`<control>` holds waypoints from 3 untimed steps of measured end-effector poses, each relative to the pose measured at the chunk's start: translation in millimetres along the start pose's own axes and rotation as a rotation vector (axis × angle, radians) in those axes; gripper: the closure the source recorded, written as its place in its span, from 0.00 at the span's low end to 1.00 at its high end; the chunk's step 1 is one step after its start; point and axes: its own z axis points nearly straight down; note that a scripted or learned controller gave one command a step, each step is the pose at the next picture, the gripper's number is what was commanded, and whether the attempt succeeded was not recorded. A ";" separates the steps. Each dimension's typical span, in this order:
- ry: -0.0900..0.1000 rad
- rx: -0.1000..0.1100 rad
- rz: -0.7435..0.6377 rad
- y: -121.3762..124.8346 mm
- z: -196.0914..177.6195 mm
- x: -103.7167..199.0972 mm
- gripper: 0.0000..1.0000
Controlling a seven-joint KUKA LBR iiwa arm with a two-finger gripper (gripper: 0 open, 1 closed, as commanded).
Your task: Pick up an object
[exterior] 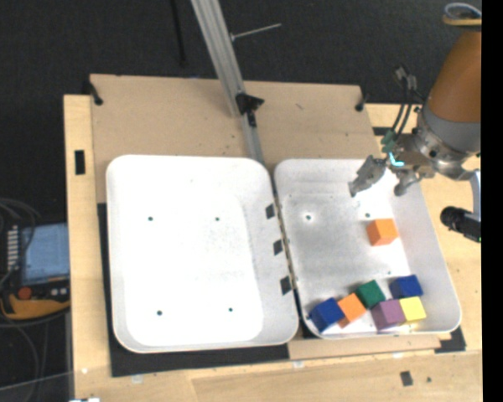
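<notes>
My gripper (382, 181) hangs over the far part of the right bin (318, 249), with its two fingers spread and nothing between them. An orange block (382, 231) lies alone in that bin, a little nearer the camera than the gripper. Along the near edge of the bin sits a cluster: a blue block (326, 313), a second orange block (350, 307), a green block (370, 293), a purple block (389, 312), a yellow block (413, 309) and another blue block (407, 287).
The left bin (193, 249) lies beside the right one, with small clips along the shared edge. A slanted metal rail (222, 48) rises behind the bins. Cables and a blue box (46, 254) lie off the bench at left.
</notes>
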 end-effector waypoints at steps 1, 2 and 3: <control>0.000 -0.005 0.000 0.8 -2.5 0.1 0.00; -0.002 0.001 0.003 3.3 59.1 3.7 0.00; -0.003 0.001 0.005 7.2 120.3 -1.8 0.00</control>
